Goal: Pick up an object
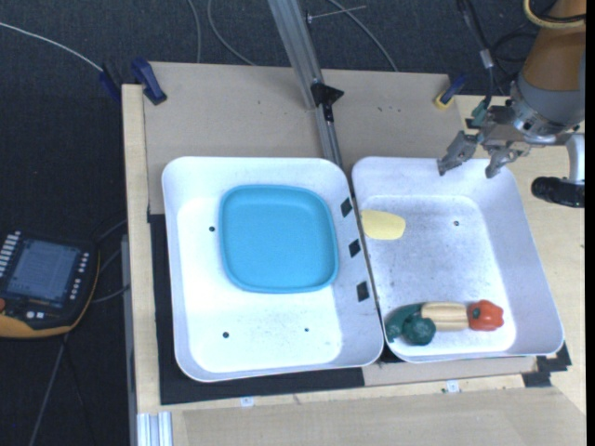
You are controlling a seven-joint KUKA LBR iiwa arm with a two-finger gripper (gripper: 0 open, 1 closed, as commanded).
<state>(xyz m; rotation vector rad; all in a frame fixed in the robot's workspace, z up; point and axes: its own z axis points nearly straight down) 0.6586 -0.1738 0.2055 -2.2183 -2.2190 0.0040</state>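
Nearest the lens, a red, tan and green toy point(444, 319) lies at the right bin's point(530, 249) front edge; a yellow piece point(383, 225) sits by its left wall. Fingers apart and empty, the gripper point(476, 159) hovers over the far rim: approach phase, needing descent onto a target.

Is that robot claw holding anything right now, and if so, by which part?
Nothing is held. The gripper hangs open above the right bin's far edge, with bare space between its fingers.
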